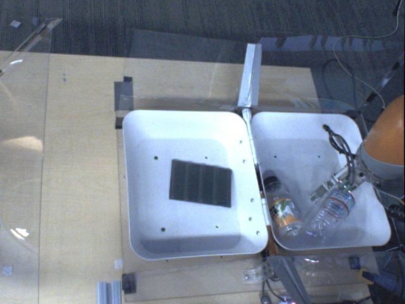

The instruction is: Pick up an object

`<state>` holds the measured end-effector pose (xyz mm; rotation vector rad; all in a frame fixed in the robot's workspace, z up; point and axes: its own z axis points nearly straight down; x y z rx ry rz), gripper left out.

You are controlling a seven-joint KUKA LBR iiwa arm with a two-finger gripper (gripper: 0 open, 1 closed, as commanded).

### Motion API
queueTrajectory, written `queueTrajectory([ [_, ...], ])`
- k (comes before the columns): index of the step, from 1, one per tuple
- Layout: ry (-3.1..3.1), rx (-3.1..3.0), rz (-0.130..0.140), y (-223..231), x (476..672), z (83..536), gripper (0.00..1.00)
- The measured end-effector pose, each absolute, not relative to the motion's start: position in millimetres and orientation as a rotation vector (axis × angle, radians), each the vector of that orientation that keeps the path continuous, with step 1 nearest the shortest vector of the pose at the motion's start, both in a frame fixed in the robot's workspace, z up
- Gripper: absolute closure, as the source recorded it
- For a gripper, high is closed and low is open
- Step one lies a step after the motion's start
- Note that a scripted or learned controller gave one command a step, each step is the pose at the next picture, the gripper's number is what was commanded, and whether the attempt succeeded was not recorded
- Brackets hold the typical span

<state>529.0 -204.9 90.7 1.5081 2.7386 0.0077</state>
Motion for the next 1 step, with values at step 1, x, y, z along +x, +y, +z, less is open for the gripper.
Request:
queueTrajectory([
  [1, 2.731, 1.505, 0.014, -203.9, 532.8, 103.7, 1.0],
])
